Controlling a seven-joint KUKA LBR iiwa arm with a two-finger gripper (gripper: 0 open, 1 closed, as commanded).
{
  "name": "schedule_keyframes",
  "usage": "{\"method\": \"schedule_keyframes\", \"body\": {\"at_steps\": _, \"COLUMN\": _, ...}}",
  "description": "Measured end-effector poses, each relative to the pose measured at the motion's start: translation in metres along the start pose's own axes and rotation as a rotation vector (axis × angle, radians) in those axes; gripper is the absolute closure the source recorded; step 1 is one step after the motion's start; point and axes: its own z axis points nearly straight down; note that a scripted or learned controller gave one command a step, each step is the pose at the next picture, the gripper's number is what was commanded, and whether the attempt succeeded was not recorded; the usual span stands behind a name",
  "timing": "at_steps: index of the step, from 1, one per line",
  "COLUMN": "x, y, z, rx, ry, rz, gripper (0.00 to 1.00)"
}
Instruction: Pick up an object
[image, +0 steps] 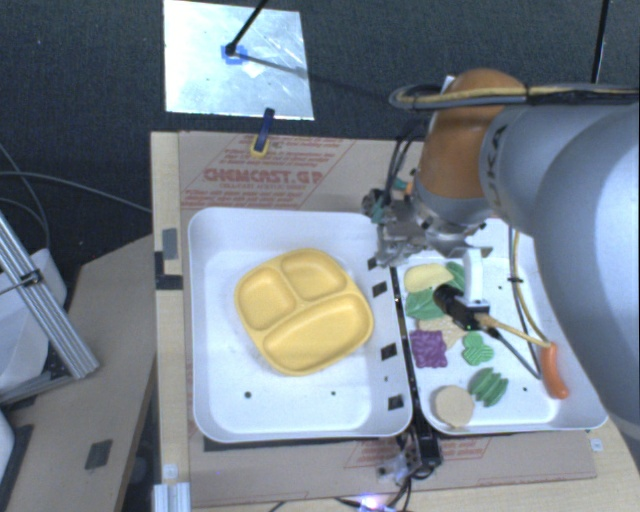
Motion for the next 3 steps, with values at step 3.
{"method": "schedule_keyframes", "body": {"at_steps": 3, "x": 0.089, "y": -0.078, "z": -0.205, "rx": 0.005, "ry": -0.001, "rz": 0.012, "gripper": 1.0}}
